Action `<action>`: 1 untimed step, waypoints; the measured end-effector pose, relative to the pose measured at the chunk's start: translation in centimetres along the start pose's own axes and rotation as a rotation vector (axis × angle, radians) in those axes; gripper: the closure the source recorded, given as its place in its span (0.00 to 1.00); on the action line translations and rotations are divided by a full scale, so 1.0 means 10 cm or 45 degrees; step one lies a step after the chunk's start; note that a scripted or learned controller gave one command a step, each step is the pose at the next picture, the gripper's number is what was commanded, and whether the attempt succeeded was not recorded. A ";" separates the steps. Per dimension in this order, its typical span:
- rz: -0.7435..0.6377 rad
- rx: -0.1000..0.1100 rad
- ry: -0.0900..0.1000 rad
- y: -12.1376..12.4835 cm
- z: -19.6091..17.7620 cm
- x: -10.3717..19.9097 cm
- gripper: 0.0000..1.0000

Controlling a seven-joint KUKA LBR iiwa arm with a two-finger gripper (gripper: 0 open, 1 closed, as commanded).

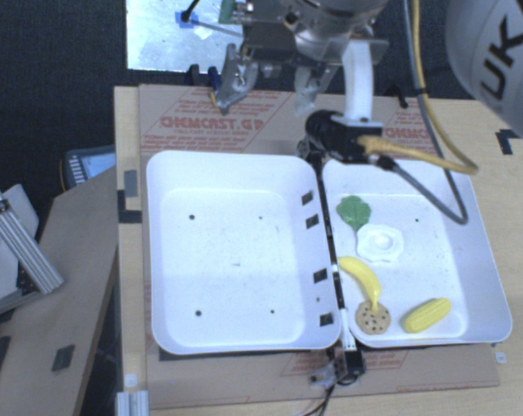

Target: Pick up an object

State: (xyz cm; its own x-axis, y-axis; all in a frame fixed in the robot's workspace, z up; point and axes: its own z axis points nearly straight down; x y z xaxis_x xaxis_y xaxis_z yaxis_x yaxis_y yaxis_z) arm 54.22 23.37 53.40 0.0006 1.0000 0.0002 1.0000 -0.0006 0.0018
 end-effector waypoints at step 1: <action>-0.002 0.000 0.001 -0.02 -0.01 0.01 0.00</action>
State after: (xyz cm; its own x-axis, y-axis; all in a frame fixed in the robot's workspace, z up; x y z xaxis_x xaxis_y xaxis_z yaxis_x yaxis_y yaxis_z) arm 54.05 23.43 53.48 -0.0012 1.0000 0.0008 1.0000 0.0012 0.0016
